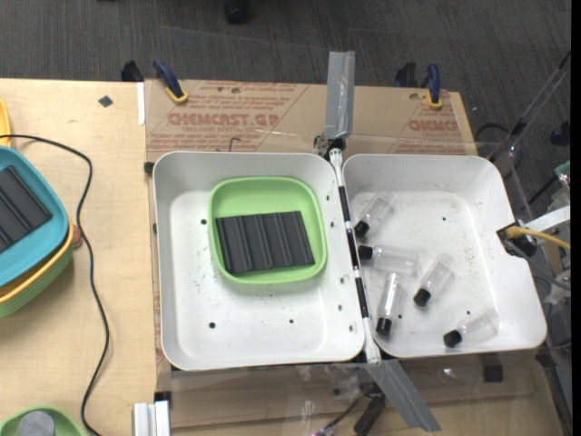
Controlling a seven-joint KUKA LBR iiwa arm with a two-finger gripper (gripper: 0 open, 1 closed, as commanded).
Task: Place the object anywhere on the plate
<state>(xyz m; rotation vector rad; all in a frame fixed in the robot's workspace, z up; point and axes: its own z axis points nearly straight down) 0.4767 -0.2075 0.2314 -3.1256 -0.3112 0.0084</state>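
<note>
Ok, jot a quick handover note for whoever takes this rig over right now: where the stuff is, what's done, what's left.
Plate: the green plate sits in the left bin, with a dark ribbed mat lying on it.
Objects: five clear vials with black caps lie scattered in the right bin, all loose; two rest close to the divider.
Done: nothing placed yet; no vial is on the plate.
Left: pick one vial from the right bin and set it anywhere on the plate.
</note>
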